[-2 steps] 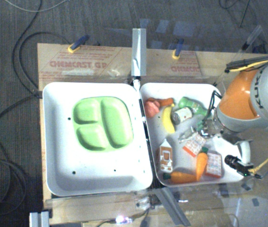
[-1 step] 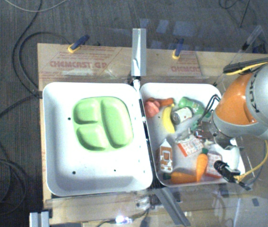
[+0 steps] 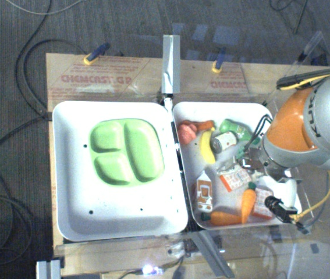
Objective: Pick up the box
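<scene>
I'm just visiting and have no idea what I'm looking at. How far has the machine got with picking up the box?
Done: the arm has reached over the right bin, where the toy food is piled. In hand: its wrist hangs above the orange-and-white box beside the carrot. Left: the box lies on the pile, not lifted, and I can't see a grip on it. The left bin holds a green divided plate.

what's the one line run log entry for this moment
phase: reach | end effector: over right bin, above box | grasp: unconfirmed | left bin: green tray
</scene>
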You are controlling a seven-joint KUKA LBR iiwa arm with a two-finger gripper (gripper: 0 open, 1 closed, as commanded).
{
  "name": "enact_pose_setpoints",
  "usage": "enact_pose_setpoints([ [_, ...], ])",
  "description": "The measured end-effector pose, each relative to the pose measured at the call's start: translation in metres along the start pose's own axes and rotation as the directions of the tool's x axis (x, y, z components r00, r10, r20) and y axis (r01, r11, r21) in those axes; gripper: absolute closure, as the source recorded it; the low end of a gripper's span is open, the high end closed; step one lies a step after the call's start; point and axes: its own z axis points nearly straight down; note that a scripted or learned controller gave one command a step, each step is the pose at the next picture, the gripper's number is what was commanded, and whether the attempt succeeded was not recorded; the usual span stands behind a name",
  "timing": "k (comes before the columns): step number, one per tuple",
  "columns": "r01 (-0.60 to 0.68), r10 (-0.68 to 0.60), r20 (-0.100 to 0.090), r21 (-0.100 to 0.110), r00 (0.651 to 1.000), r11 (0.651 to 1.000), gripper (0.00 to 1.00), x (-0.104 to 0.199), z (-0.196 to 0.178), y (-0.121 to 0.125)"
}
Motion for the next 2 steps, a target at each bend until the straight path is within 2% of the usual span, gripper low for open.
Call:
enact_pose_setpoints([
  [1,0.007,-0.007,0.000,0.022,1.000,1.000,1.00,0.067,-0.080,0.035],
  [2,-0.168,0.168,0.003,0.024,0.986,0.986,1.00,0.044,-0.084,0.008],
])
